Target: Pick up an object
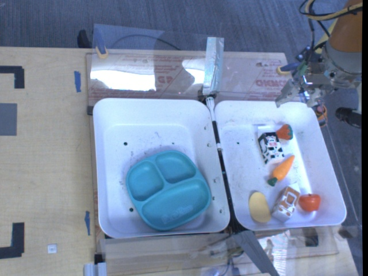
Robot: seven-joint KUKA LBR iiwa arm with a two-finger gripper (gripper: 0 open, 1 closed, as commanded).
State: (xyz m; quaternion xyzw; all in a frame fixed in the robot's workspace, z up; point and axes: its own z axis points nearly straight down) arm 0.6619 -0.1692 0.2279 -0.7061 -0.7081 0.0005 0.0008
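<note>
Gripper (303,91) hovering over right bin's (241,117) far right corner; finger state impossible to tell. Carrot (282,169) lying nearer and slightly left, mid-bin, long axis slanting far-right to near-left.

Arm (348,27) cut off by right edge; gripper (299,94) blurred.

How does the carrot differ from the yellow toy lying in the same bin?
The carrot is orange, slim and tapered, with a green tip; the yellow toy is plain yellow, rounded and wider. The carrot lies diagonally, mid-bin; the yellow toy sits nearer the front edge. Both rest in the right bin.
</note>
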